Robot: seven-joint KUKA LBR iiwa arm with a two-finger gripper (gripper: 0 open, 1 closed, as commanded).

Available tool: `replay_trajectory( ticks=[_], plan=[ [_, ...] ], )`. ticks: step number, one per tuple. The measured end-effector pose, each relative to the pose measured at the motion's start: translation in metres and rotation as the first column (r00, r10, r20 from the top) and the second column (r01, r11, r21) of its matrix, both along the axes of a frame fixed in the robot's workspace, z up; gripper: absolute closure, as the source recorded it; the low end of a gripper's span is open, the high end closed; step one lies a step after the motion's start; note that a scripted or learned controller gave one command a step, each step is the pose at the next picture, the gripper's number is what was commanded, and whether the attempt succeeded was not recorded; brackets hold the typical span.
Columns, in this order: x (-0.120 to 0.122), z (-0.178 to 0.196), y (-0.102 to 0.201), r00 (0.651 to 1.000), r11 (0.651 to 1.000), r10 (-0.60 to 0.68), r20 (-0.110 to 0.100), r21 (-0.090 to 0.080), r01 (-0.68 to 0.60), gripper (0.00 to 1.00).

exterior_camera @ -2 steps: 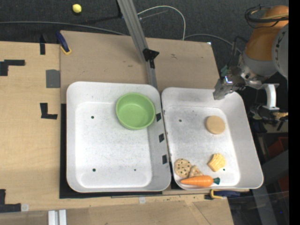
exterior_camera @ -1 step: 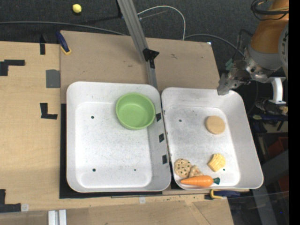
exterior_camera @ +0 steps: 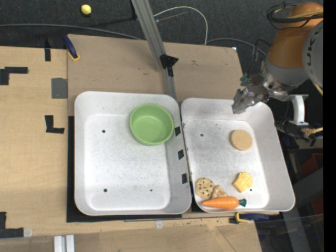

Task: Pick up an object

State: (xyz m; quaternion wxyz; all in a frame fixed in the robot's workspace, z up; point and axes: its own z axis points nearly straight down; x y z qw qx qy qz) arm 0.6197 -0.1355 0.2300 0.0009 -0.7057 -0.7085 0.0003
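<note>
On the tan wooden table (exterior_camera: 121, 62) sit two shallow white plastic bins side by side. The left bin (exterior_camera: 94, 156) holds a light green round plastic bowl (exterior_camera: 151, 124) at its one o'clock corner. The right bin (exterior_camera: 210, 114) holds a flat tan round disc (exterior_camera: 241, 139) toward three o'clock, a small yellow ridged toy piece (exterior_camera: 242, 181) lower down, a brown speckled round cookie (exterior_camera: 203, 186) at seven o'clock, and an orange plastic carrot with a green tip (exterior_camera: 224, 203) lying along the six o'clock rim. The grey tool (exterior_camera: 240, 103) hangs over the right bin's one o'clock corner, above the disc, with nothing seen between its fingers; how wide it stands cannot be told.
</note>
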Motion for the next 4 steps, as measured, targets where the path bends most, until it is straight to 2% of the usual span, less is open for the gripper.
replay_trajectory(
  ticks=[1, 2, 3, 4],
  plan=[
    [-0.019, -0.009, 0.058, 1.0, 1.0, 0.002, -0.002, 0.001, -0.002, 1.0],
    [-0.029, -0.016, 0.112, 1.0, 1.0, 0.003, -0.002, 0.001, -0.003, 1.0],
    [-0.043, -0.005, 0.16, 1.0, 1.0, 0.003, -0.001, 0.001, -0.003, 1.0],
    [-0.06, -0.015, 0.208, 1.0, 1.0, 0.002, -0.002, 0.0, -0.002, 1.0]
  ],
)
